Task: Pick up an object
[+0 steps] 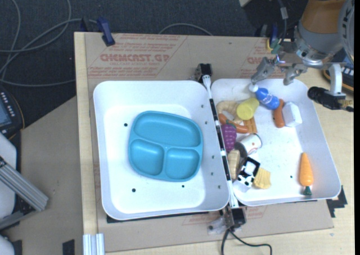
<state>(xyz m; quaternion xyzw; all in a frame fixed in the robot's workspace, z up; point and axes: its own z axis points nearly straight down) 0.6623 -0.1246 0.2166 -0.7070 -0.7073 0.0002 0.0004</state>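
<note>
we hover our gripper [277, 74], fingers spread wide and holding nothing, above the right bin's [320, 135] far edge; the blue bottle [268, 98] lies just below. next: descend and close.

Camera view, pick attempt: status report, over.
Pincer open, hovering over right bin's far edge, holding nothing. Blue bottle lies just below it, ungrasped. Yellow toy touches the bottle's near side.
</note>
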